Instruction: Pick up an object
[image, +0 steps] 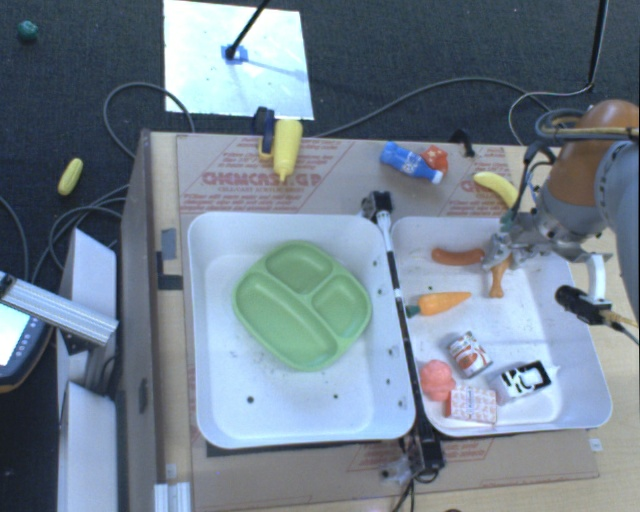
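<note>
Tool (497, 262) over upright orange piece (496, 283), long axis vertical.

Both white bins (230, 400) are smooth, slightly glossy plastic. The green divided plate (303, 304) is matt plastic. The desk (330, 165) surface is brown printed cardboard, matt. The floor (80, 60) covering is dark, rough carpet. The small can (467, 354) looks metallic, with a glossy label.
</note>
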